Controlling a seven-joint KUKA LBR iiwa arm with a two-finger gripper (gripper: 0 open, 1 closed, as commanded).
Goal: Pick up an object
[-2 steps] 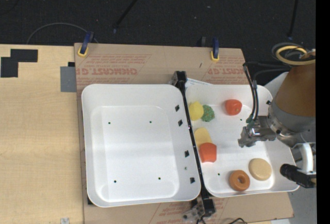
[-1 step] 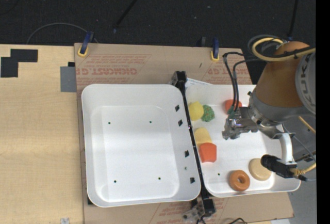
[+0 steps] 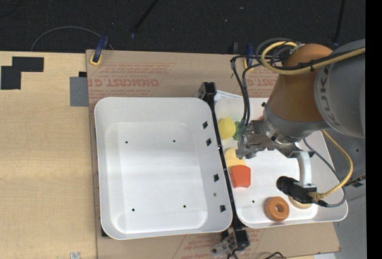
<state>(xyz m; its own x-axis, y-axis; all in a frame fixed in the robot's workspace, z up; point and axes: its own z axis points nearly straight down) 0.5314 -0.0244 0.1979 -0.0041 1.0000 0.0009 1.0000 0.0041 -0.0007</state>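
The hand (image 3: 244,147), whose grip I cannot tell, hangs just beside the red-orange cube-shaped block (image 3: 240,176), probably lining up a grasp.

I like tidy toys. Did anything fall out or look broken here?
Nothing stands out. The yellow ball, orange block and brown ring all lie inside the right-hand bin, none looking damaged.

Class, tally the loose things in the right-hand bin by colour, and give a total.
Yellow: 2 (bright ball, paler piece)
Orange-red: 1 (block)
Brown-orange: 1 (ring)
Total: 4
A small green bit beside the ball is too unclear to count.
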